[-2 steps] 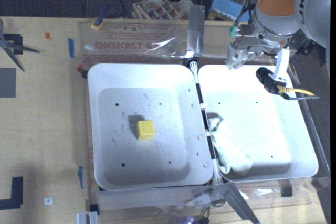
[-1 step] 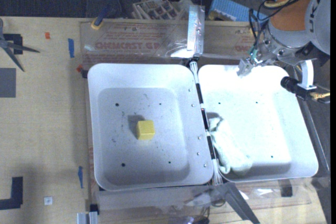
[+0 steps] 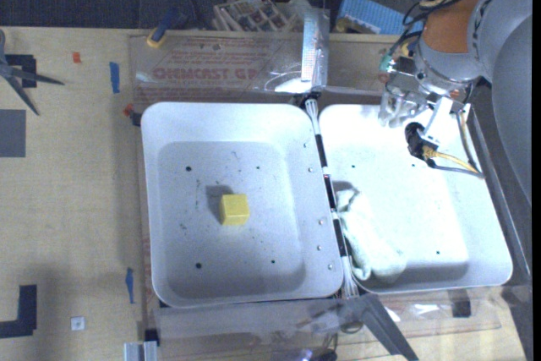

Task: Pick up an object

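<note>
Wooden bench (image 3: 68, 207), cluttered floor behind; yellow block (image 3: 235, 209) in left bin (image 3: 169, 127); gripper (image 3: 397, 110) over right bin (image 3: 482, 266), claw state unclear.

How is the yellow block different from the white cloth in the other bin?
The yellow block is small, bright and boxy with straight edges; the white cloth is bigger, pale and crumpled, and hard to tell from its bin. The block sits alone near the middle of the left bin; the cloth lies against the left wall of the right bin. Both lie on a bin floor, away from the gripper.
</note>
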Available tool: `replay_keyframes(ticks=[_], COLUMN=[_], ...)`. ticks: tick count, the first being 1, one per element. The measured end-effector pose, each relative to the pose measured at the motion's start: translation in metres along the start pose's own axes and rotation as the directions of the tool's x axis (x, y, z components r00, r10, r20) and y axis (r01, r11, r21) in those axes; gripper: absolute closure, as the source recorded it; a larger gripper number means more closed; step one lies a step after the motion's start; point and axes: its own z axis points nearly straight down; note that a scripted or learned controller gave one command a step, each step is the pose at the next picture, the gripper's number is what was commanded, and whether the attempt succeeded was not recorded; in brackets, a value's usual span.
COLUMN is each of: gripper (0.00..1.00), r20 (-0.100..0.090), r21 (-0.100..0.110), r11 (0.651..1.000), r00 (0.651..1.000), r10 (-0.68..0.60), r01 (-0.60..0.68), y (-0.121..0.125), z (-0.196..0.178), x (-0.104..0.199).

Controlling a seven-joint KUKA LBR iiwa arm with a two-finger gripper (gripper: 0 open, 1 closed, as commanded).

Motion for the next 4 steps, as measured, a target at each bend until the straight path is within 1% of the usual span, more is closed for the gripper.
replay_keyframes(ticks=[1, 2, 3, 4], gripper=[1.00, 1.00, 1.00, 1.00], r20=[-0.001, 0.002, -0.001, -0.002], r21=[0.002, -0.004, -0.001, 0.001], r11=[0.972, 0.911, 0.795, 0.859], r00=[0.972, 0.911, 0.795, 0.859], r10=[-0.237, -0.413, -0.607, -0.512], r01=[0.237, 0.413, 0.607, 0.512], y=[-0.032, -0.001, -0.056, -0.136], z=[-0.019, -0.034, 0.012, -0.023], x=[0.017, 0.006, -0.028, -0.014])
